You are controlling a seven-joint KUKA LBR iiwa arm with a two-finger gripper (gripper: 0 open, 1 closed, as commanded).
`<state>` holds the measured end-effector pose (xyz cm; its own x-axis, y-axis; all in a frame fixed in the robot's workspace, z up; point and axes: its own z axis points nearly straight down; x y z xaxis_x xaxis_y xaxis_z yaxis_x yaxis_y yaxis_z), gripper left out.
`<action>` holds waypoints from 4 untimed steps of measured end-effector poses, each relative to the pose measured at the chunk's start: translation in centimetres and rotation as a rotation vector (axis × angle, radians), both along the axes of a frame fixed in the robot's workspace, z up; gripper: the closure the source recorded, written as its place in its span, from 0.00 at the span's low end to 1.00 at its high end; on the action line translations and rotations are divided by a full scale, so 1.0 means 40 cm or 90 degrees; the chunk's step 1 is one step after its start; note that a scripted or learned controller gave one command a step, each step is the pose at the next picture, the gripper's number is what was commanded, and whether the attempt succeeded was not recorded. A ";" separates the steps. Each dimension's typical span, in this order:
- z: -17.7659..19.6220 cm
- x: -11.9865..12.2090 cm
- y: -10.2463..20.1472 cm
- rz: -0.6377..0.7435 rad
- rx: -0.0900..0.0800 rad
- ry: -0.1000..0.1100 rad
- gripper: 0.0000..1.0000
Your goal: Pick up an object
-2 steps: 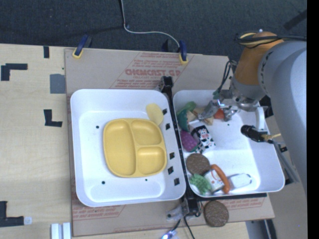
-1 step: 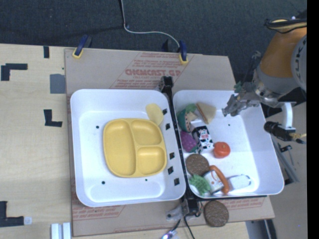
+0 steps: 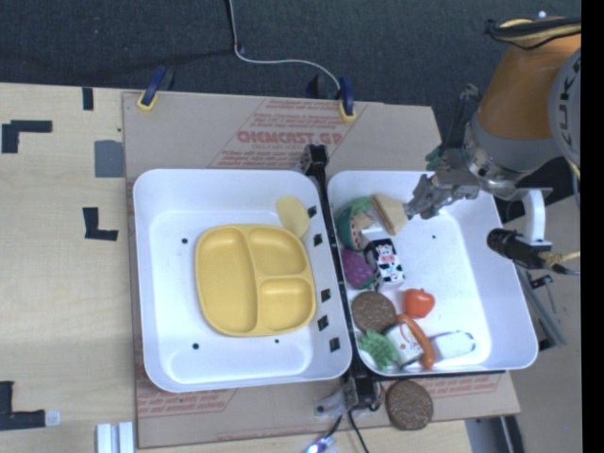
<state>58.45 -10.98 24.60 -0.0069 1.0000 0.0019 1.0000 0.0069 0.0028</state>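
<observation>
Grey hand [image 3: 422, 203] beside bread wedge [image 3: 388, 212]

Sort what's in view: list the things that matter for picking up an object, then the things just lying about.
For the job: pincer; right bin with its pickable toys: tan wedge, purple piece, cow-patterned box, red tomato, brown disc.

Lying about: yellow divided plate, left bin, brown disc outside the bins.

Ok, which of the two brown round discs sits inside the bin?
The upper brown round disc, lying in the right white bin beside the red tomato-like piece; the other brown disc lies outside, below the bin's rim.
</observation>
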 end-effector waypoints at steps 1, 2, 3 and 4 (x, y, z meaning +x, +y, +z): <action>-0.011 -0.002 -0.009 -0.003 -0.001 0.003 0.00; -0.349 -0.012 -0.013 -0.006 -0.004 0.000 0.00; -0.408 0.091 0.011 -0.003 -0.001 0.004 0.00; -0.381 0.090 0.010 -0.004 -0.001 0.003 1.00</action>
